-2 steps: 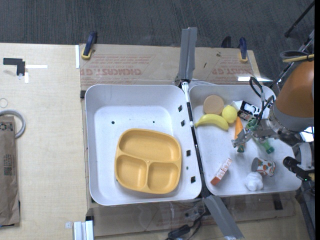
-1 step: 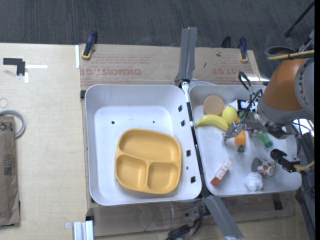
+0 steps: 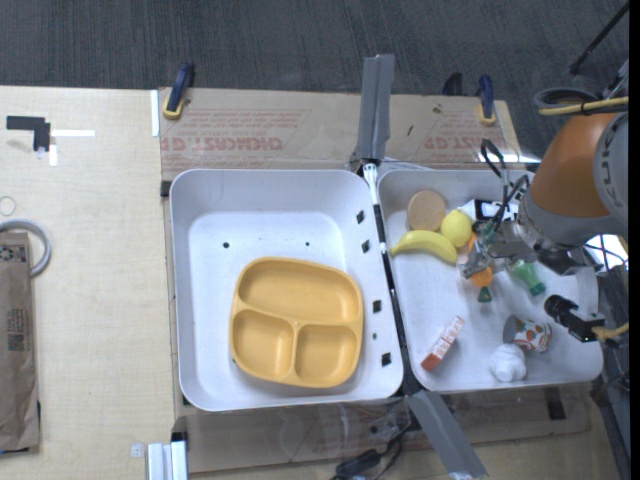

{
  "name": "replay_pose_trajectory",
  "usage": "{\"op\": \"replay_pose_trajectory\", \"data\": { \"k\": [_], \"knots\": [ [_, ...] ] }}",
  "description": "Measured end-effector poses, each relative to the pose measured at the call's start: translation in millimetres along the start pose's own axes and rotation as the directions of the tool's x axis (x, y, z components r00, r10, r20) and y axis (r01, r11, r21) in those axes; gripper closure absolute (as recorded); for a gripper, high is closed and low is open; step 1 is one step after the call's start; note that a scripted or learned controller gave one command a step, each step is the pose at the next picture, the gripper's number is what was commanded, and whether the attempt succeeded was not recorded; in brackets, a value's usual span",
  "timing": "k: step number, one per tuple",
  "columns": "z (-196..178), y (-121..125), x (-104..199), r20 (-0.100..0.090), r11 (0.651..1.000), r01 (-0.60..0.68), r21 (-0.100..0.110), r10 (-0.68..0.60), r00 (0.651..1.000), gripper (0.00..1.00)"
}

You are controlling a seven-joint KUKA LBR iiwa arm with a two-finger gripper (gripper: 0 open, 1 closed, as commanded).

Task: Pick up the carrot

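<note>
The carrot [image 3: 483, 279] shows as a small orange piece in the right bin [image 3: 470, 378], just right of the banana's tip. My gripper [image 3: 479, 262] hangs directly over it, reaching in from the right below the orange wrist band, and its tip covers the carrot's upper end. Whether the carrot is gripped or only lies beneath the tip cannot be made out from this angle.
Close by in the right bin are a banana [image 3: 425, 245], a yellow lemon [image 3: 456, 226], a tan round disc [image 3: 427, 208] and a green item [image 3: 527, 275]. A red-and-white box [image 3: 443, 341], a small cup [image 3: 530, 335] and a white lump [image 3: 508, 365] lie nearer. The left bin [image 3: 200, 268] holds a yellow divided plate [image 3: 297, 320].
</note>
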State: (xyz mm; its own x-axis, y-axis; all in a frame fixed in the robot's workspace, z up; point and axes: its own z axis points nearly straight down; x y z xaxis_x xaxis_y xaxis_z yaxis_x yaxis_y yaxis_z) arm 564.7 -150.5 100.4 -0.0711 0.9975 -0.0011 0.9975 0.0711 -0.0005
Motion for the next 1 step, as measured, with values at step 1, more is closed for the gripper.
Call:
{"op": "replay_pose_trajectory", "data": {
  "k": [1],
  "knots": [
    [-111.5,-22.3,56.1,0.0,0.999,-0.036,0.002,0.036,0.999,1.0]
  ]
}}
